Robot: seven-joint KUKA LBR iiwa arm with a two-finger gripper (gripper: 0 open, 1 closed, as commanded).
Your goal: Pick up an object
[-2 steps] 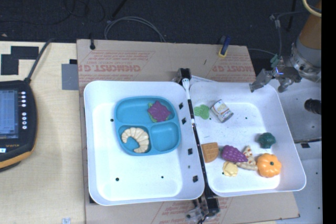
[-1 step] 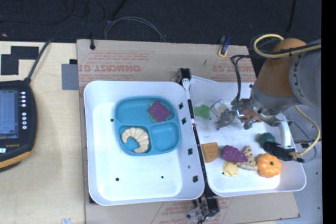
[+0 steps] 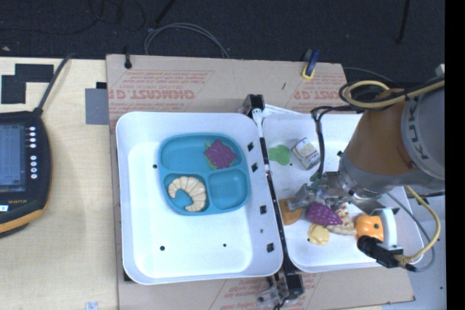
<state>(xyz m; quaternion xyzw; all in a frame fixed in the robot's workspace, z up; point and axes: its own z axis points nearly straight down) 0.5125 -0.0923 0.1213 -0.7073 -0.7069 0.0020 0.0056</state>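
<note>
The pincer [image 3: 311, 194] sits low in the right white bin [image 3: 330, 128], at the end of the grey arm with its orange band [image 3: 378, 141]; its dark parts blur together, so whether it is apart or together cannot be told. Just below it lies a purple bunch of toy grapes [image 3: 321, 213], touching or nearly touching the metal. A small yellow toy [image 3: 317, 234] lies below the grapes, and an orange round toy [image 3: 369, 226] to their right. Farther up the bin are a green flat piece [image 3: 279, 154] and a small pale box-like item [image 3: 306, 151]. The left white bin [image 3: 189, 250] holds a blue divided plastic tray [image 3: 225, 189] carrying a purple lump [image 3: 220, 153] and a tan croissant toy [image 3: 189, 191]. A black handheld control pendant [image 3: 20, 170] rests at the counter's left edge.
</note>
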